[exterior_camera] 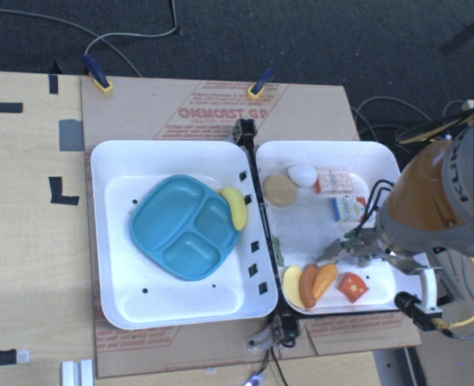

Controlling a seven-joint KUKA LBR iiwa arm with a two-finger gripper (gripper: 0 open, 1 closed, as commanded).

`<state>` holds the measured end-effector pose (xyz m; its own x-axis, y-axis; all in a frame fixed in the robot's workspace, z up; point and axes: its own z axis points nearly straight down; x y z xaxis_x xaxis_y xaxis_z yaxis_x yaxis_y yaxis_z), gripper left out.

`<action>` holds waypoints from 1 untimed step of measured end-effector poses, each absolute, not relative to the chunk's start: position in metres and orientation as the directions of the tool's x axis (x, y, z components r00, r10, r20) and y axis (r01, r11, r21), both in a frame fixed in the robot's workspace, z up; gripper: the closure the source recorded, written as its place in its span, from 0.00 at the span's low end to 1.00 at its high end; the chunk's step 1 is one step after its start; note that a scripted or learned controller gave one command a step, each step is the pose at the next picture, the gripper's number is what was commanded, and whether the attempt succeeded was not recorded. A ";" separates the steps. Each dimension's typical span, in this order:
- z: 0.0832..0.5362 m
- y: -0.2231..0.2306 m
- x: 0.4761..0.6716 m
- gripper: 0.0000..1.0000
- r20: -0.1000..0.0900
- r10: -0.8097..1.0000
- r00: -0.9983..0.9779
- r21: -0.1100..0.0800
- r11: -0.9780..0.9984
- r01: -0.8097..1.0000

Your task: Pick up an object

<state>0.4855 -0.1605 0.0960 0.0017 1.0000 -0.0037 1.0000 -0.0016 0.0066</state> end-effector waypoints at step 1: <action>0.087 -0.175 0.550 0.00 -0.002 1.000 -0.001 0.005 0.001 1.000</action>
<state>0.5503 -0.1751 0.0867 -0.0011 1.0000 -0.0020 1.0000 0.0011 0.0049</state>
